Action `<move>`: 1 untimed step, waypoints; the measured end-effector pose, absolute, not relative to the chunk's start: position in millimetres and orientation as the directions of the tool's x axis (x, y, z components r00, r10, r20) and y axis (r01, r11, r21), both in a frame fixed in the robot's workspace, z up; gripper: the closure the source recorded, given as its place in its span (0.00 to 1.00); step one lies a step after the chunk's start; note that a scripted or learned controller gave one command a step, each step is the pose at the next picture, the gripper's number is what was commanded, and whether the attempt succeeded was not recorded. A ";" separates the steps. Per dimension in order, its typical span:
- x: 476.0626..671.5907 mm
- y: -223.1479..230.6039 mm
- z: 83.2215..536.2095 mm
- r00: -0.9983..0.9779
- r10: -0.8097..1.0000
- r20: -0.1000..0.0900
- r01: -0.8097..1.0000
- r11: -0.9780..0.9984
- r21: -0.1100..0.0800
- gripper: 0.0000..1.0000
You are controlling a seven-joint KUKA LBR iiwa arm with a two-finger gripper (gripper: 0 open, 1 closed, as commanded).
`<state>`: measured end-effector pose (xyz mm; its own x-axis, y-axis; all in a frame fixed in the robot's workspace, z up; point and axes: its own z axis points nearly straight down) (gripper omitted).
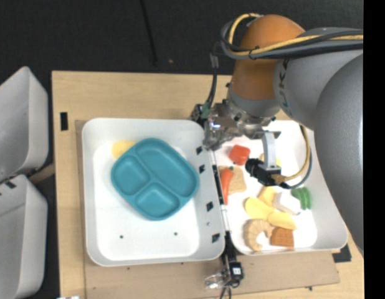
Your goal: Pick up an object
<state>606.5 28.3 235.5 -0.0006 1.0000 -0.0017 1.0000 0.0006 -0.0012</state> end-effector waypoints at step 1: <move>609.4 19.8 232.2 0.000 1.000 -0.002 1.000 0.000 0.000 1.00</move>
